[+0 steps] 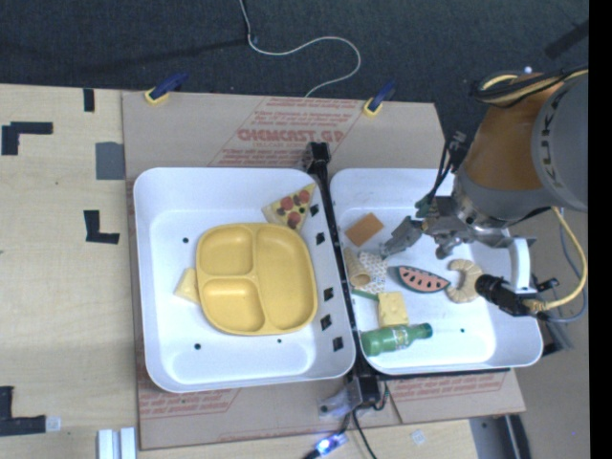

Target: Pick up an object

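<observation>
White bins are seen side by side from above, and the gripper is held low over the right bin, its fingers apart and nothing between them. Just beside its tips, toward the divider, a brown square is found; the watermelon slice lies just below the tips, with a croissant to its right, a cheese cube and a green bottle nearer the front wall. A yellow tray and a pizza slice are held in the left bin.
</observation>
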Controlling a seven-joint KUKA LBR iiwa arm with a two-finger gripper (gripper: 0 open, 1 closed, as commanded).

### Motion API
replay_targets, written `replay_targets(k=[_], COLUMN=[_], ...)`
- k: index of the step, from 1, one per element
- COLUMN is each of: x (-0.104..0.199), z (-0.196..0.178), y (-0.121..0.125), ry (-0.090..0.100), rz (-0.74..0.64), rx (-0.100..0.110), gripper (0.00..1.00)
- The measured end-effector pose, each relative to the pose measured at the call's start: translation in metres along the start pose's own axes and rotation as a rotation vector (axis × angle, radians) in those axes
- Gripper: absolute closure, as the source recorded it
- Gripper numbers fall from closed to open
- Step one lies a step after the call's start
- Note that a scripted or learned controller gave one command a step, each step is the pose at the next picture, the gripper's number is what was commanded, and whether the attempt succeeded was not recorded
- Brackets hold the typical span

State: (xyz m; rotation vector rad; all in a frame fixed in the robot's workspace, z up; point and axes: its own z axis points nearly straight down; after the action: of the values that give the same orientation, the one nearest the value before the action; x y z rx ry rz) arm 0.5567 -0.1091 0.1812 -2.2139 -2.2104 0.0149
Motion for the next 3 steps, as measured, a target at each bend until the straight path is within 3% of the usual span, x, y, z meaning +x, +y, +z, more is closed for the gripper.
replay_targets(k=[1,2,3], x=[0.0,0.005,-0.002], z=[-0.007,0.038,0.084], y=[0.003,0.006,0.01], ry=[-0.001,-0.002,-0.017], rz=[-0.003,-0.003,0.006], rx=[-0.014,-0.009,-0.033], gripper=[0.0,0.0,0.0])
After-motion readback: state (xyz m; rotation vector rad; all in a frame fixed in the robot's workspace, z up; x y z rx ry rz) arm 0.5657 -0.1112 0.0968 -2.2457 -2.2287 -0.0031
